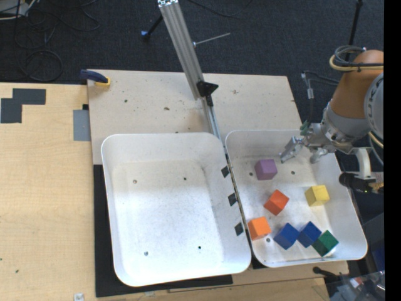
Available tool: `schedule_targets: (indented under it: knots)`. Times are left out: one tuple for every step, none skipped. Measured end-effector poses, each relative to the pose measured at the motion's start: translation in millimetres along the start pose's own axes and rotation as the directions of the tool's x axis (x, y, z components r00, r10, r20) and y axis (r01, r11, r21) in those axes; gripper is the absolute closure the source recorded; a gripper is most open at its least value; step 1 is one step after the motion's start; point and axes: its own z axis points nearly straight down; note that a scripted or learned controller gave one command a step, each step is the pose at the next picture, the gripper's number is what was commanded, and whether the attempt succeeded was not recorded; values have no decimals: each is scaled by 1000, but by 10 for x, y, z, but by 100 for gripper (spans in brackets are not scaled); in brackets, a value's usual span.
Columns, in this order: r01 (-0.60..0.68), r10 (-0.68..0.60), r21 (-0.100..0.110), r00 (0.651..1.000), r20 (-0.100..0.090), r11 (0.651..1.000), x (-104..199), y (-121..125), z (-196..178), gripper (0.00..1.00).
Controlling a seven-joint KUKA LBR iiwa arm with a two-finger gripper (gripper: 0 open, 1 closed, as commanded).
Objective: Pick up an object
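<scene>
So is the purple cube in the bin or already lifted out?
In. The purple cube sits on the right bin floor, apart from the hand.

I see a pale, matt wooden worktop [44, 187] on my feed. Both bins [125, 168] look like smooth white plastic, faintly speckled.

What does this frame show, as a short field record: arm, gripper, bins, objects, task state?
arm: reaches in from the right, above the right bin
gripper: near that bin's upper edge, nothing seen between its fingers
left bin: beside the right one
objects in right bin: purple cube, red cube, yellow cube, orange cube, two blue cubes, green cube
task state: no object picked up yet
</scene>
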Motion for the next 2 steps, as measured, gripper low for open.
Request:
schedule_targets:
  knots:
    - [2,-2,-5,1000,2,1000,12,3,456,0]
    - [3,-3,-7,1000,3,1000,11,9,334,100]
